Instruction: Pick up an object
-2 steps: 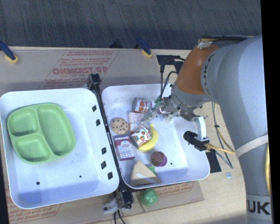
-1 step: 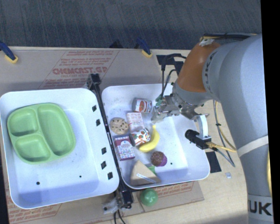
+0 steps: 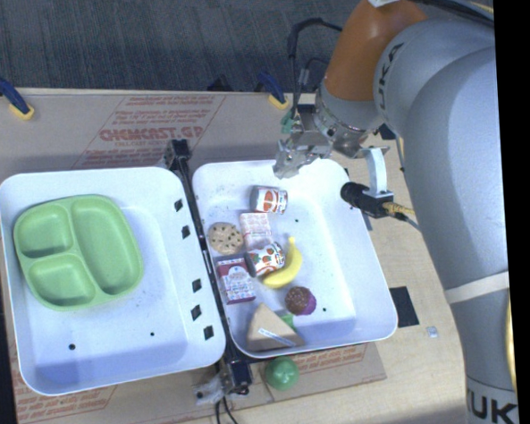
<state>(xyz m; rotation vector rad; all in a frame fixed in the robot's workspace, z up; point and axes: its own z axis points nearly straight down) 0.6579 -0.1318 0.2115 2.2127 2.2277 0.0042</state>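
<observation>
The right bin (image 3: 358, 273) holds several small items: a red and white can (image 3: 269, 200), a round cookie (image 3: 223, 237), a pale carton (image 3: 255, 227), a second small can (image 3: 266, 259), a yellow banana (image 3: 289, 265), a dark red packet (image 3: 237, 281), a purple plum-like ball (image 3: 299, 300) and a sandwich wedge (image 3: 270, 328). My gripper (image 3: 285, 166) hangs over the far edge of this bin, just above and right of the red and white can. Nothing is visibly held between its tips.
The left bin (image 3: 165, 329) carries a green divided tray (image 3: 75, 250). A green ball (image 3: 280, 372) lies on the cardboard just outside the right bin's near edge. Black clips run along the seam between the bins. The arm's bulk fills the right side.
</observation>
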